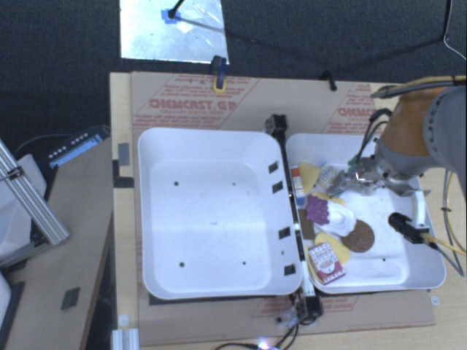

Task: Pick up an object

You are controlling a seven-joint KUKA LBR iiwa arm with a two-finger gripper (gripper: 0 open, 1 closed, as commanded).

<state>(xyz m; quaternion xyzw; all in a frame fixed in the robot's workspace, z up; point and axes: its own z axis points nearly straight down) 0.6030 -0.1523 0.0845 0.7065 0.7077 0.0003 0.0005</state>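
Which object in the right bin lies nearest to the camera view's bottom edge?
The red and white packet. It lies lower than the brown disc and the purple object.

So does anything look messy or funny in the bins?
A bit. The toys are all heaped against the right bin's left wall: a purple thing, a brown disc and a red packet lying crooked.

The arm [438, 126] is a thick rounded body in grey, with a broad orange band [406, 126] wrapped round it above the wrist. Thin dark cables [373, 131] loop out from the orange section and run down toward the wrist, and a yellowish cable lies along the top of the band. Below the band sits a silvery-grey metal wrist block [376, 172]. The hand [330, 181] is pale metal with a glossy, reflective finish.
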